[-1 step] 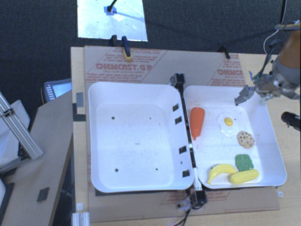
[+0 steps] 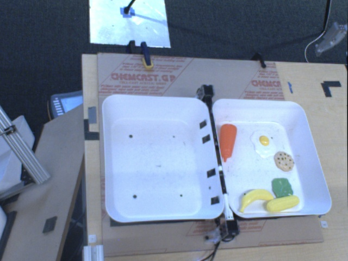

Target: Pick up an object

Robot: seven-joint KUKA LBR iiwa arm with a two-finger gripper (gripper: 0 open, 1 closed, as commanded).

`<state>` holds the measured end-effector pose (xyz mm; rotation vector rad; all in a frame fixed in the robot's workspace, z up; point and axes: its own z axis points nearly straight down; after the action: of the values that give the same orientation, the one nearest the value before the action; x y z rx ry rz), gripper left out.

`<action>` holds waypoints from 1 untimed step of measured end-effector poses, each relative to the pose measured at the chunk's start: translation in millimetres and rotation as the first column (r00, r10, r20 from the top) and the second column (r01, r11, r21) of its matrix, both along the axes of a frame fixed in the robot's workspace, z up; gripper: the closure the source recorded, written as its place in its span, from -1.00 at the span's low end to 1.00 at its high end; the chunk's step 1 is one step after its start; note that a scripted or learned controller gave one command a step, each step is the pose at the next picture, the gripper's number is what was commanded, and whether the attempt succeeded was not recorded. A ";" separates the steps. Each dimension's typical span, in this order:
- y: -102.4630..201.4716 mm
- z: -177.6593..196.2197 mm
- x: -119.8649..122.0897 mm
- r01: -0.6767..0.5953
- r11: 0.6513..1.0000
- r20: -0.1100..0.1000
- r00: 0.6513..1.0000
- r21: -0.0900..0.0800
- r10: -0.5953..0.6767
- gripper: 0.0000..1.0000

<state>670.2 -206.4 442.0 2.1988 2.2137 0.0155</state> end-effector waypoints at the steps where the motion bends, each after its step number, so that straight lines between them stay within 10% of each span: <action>1: 0.6 1.2 -0.8 -0.004 1.000 -0.014 1.000 0.004 0.004 1.00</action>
<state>669.4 -205.8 443.3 2.2025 2.2273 0.0044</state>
